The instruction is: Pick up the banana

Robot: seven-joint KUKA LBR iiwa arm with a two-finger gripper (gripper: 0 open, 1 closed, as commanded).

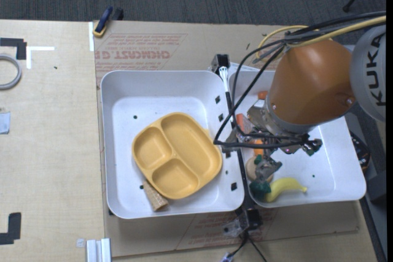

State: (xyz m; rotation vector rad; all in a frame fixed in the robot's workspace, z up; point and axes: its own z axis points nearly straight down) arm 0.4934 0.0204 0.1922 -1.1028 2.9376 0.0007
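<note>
Two white bins sit side by side on the bench. One, the left bin (116, 150), holds a yellow divided plate (177, 155). At the near edge of the right bin (344, 184) lies the banana (287, 187), just beside a green object (259, 189). Above these hangs the gripper (265, 165); whether its jaws are apart or together cannot be told.

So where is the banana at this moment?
The banana lies in the right bin, near its front edge, beside a green object and just below the gripper.
</note>
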